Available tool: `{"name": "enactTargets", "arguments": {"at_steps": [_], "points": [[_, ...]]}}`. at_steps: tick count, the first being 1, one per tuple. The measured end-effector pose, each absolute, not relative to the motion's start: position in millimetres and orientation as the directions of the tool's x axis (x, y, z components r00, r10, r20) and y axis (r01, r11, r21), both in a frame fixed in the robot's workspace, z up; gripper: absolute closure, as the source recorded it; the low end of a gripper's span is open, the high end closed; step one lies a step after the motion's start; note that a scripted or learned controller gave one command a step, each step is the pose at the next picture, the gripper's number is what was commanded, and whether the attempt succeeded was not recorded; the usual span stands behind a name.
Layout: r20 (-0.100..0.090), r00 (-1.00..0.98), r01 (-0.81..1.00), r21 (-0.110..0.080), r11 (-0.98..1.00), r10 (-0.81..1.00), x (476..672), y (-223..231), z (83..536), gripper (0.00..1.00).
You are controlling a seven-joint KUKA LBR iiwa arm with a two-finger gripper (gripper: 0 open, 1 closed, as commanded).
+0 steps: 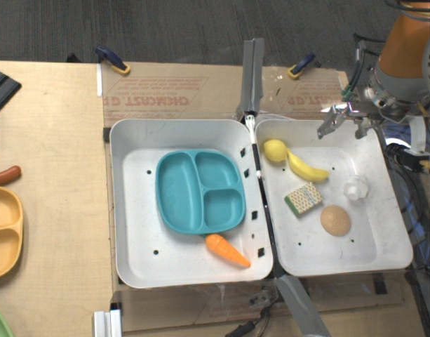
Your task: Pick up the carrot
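The arm (404, 48) comes in at the upper right, its orange band above a grey wrist, and the gripper (346, 120) hangs over the far right corner of the right bin (383, 258), above the rim; whether it is open or shut I cannot tell, since its metal parts blur together there. One carrot (226, 250) lies in the left bin (130, 258), on the white floor near the front wall, just beside the front edge of the one teal divided plate (199, 190), well apart from the gripper. The right bin holds one lemon (274, 150), one banana (307, 168) beside it, one green-and-tan sponge (303, 199), one brown egg (335, 220) and one pale white lump (355, 187) too faint to name.
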State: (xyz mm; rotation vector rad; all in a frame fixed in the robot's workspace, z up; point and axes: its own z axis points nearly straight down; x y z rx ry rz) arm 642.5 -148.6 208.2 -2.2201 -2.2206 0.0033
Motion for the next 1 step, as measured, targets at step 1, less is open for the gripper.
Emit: {"name": "enactTargets", "arguments": {"at_steps": [1], "points": [[-0.004,-0.304,0.953,0.008,0.304,0.953,589.8,-155.5,100.9,0.0]]}}
